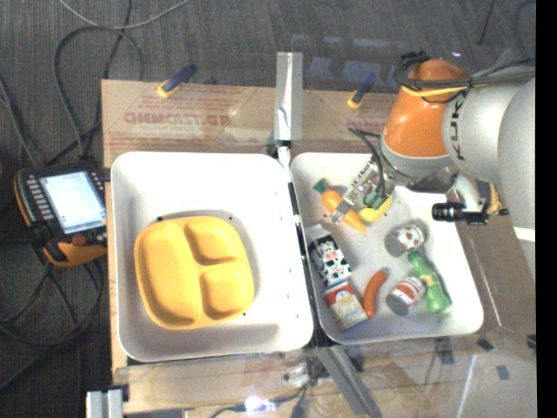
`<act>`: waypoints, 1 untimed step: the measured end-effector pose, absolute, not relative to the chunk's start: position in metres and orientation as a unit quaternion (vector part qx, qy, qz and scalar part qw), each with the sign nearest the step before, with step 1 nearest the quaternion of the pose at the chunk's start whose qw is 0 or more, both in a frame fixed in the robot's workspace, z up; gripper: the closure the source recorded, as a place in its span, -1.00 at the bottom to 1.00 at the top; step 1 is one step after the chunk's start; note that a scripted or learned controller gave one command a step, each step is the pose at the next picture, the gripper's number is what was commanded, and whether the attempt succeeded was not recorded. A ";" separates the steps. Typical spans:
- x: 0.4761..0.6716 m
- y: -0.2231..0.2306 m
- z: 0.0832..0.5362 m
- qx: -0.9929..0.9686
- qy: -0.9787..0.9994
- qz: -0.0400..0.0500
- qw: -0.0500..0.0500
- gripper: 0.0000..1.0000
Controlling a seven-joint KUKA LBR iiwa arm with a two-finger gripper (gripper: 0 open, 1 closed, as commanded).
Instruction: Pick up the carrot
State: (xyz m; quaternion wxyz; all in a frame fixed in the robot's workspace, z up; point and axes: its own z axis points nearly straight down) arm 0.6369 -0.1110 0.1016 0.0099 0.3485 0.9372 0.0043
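The scene is viewed by one fixed camera set above the worktop, looking down at a slant from some height. Both shallow white plastic bins are taken in whole, with grey carpeted floor seen around them.

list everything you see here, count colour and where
bins: 2, white, side by side on the bench
tray: 1, yellow, three compartments, left bin
carrot: 1, orange, right bin, upper left, by the gripper
banana: 1, yellow, right bin, beside the gripper
cartons: 2, right bin, lower left
sausage: 1, red-orange, right bin
cans: 2, right bin
bottle: 1, green, right bin
tablet: 1, left of the bench
gripper: 1, over the carrot
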 end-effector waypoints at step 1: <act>0.655 -0.049 0.184 0.412 0.911 0.000 0.001 1.00</act>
